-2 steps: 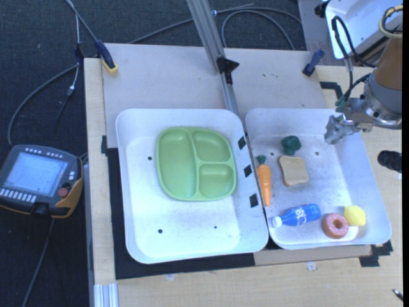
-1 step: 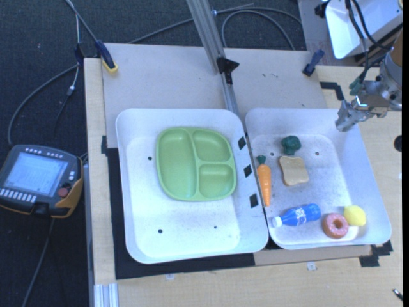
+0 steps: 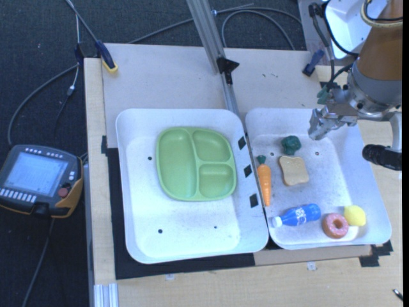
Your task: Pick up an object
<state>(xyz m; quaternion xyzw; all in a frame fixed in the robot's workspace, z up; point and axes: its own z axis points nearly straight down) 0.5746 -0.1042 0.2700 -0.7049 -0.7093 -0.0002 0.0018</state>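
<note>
Just below-left of the pincer [image 3: 317, 128], grip state unclear, the green broccoli [image 3: 291, 144].

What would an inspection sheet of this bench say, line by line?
Surface: bench bearing two white bins, left bin and right bin, side by side.
Job's things: in the right bin, broccoli, bread, carrot, bottle, donut, lemon.
Clutter: green tray with three compartments, in the left bin.
Grippers: gripper above the right bin's far edge, right of the broccoli, holding nothing.
Cables: black cables on the floor at left and behind the bench.
Surroundings: pendant on the dark floor; metal pole.
</note>
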